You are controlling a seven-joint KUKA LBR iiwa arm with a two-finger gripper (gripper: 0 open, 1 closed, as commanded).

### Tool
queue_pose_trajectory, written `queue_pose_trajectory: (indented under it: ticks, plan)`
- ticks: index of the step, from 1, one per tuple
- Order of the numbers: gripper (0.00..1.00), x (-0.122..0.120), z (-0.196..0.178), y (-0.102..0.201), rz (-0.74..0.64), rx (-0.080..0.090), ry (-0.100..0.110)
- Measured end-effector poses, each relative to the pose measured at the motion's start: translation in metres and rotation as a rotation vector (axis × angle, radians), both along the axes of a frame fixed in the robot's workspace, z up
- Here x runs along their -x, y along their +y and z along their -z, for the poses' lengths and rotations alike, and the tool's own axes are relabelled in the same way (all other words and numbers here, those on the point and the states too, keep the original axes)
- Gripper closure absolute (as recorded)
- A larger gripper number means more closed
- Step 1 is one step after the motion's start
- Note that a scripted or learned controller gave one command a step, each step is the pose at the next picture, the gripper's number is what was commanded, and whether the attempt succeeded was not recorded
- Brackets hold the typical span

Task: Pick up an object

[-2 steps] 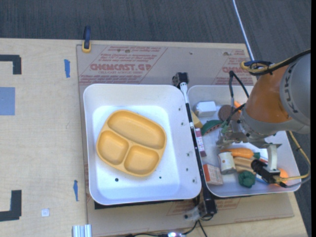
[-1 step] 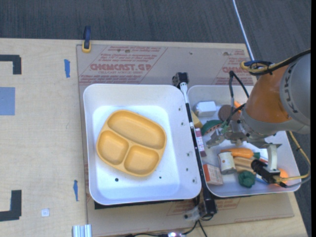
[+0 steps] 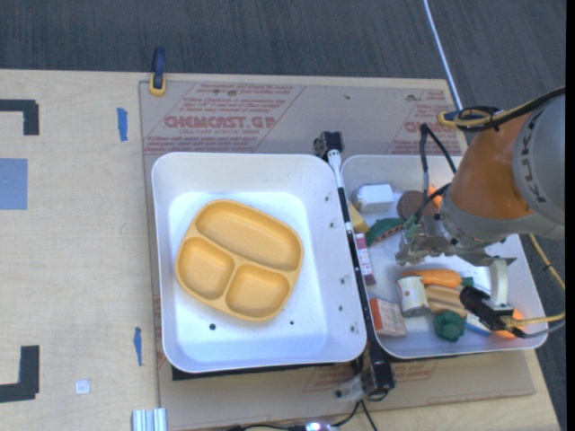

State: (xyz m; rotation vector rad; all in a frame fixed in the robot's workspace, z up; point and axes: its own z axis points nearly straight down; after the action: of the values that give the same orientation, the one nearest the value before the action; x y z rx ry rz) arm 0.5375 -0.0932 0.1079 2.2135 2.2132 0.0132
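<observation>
Over right bin point(image 3: 536, 287), end effector point(image 3: 415, 248) fingertips obscured

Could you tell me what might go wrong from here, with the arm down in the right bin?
The right bin is crowded: closing the gripper there could catch two items or none. The green toy lies right beside it and may get pushed away. The arm hides part of the bin, so a grasp is hard to confirm.

Reaching in from the frame's right edge, orange-banded arm point(image 3: 499, 182) angled down-left, gripper point(image 3: 420, 245) lowered at centre-right

"CHEMCAST GP" on the board point(image 3: 220, 119)
</observation>
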Motion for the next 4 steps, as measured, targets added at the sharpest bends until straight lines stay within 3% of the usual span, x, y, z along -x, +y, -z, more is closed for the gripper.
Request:
queue_pose_trajectory:
  ticks: [1,2,3,4]
  plan:
    - [0.00,0.000,0.000,0.000,0.000,0.000,0.000]
    - [1.00,-0.001,-0.010,0.000,0.000,0.000,-0.003]
    - [0.00,-0.001,-0.010,0.000,0.000,0.000,-0.003]
    - [1.00,-0.002,-0.021,0.000,0.000,0.001,-0.007]
